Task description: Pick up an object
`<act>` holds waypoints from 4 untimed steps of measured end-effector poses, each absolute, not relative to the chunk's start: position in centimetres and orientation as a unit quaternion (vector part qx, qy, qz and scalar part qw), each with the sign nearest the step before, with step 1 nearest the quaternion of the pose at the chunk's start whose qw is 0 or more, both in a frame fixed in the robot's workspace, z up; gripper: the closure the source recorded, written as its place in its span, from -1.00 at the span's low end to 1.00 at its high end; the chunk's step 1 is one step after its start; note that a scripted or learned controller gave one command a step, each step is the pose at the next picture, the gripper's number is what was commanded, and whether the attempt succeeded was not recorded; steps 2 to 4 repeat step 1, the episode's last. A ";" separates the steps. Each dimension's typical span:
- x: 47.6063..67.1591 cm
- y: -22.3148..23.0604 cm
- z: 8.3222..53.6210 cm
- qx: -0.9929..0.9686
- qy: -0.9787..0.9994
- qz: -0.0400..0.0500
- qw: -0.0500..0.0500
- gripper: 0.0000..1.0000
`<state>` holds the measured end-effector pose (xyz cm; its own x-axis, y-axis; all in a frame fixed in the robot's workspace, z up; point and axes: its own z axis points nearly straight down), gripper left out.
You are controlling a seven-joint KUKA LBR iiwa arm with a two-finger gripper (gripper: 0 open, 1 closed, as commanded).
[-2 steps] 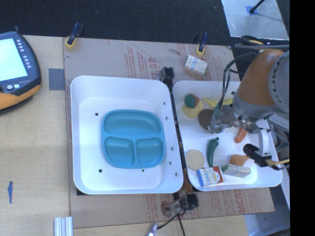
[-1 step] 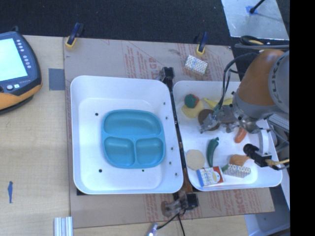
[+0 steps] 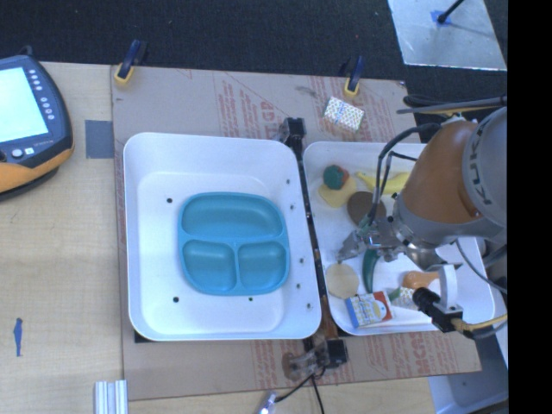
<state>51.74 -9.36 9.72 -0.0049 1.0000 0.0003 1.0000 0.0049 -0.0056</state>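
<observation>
White bins [image 3: 138,231], a blue tray [image 3: 233,241] in the left one; right of the tray, a green ball [image 3: 334,176], yellow banana [image 3: 385,182], brown disc [image 3: 360,204], tan disc [image 3: 341,279]

Two white bins [image 3: 138,231] are sitting side by side on the bench [image 3: 60,274]. One blue tray [image 3: 233,241] is lying in the left bin. Two clamps [image 3: 128,63] are gripping the far edge.

Grey arm [image 3: 448,184] reaching in from the right, orange-banded wrist bent downward, jaws lowered
</observation>
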 end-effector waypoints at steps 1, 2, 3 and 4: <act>51.8 -9.5 10.7 -0.704 -0.710 0.003 0.002 1.00; 51.8 -9.5 10.7 -0.704 -0.710 0.003 0.002 1.00; 51.8 -9.5 10.7 -0.704 -0.710 0.003 0.002 1.00; 51.8 -9.5 10.7 -0.704 -0.710 0.003 0.002 1.00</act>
